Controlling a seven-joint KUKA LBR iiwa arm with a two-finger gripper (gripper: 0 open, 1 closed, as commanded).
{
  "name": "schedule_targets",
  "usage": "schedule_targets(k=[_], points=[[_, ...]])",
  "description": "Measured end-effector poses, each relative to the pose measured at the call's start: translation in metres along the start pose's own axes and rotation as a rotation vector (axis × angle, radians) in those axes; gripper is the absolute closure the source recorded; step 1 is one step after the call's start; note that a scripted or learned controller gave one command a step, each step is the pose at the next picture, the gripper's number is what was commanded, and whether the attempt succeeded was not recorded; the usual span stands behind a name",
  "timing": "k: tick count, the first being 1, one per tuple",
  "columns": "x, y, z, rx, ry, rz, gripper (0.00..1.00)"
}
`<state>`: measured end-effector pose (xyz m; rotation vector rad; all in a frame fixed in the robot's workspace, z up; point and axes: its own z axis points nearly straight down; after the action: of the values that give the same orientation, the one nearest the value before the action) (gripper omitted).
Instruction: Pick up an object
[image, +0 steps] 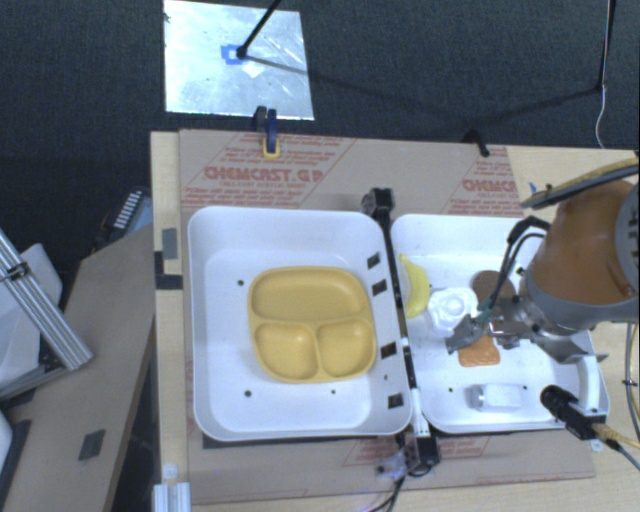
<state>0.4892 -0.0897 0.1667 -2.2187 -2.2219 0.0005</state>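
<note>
Objects lie in the right bin (560, 420): an orange piece (481, 353), a white cup (450, 305), a banana (414, 284) and a pale block (497, 397). The gripper (468, 334) sits over the orange piece; its grasp cannot be told. The left bin (215, 300) holds a yellow tray (308, 322); cardboard (300, 170) underlies both.

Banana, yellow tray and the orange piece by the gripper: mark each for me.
banana (416, 285), camera view, middle of its curved body.
yellow tray (310, 322), camera view, ridge where its three compartments meet.
orange piece (481, 353), camera view, its flat top, just below the gripper (462, 337).
</note>
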Motion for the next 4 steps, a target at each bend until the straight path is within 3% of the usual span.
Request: schedule_targets(k=[1, 2, 4], points=[[0.007, 0.0, 0.06, 0.002, 0.001, 0.0, 0.0], [0.006, 0.001, 0.047, -0.003, -0.001, 0.0, 1.0], [0.013, 0.002, -0.077, -0.008, -0.002, -0.003, 1.0]])
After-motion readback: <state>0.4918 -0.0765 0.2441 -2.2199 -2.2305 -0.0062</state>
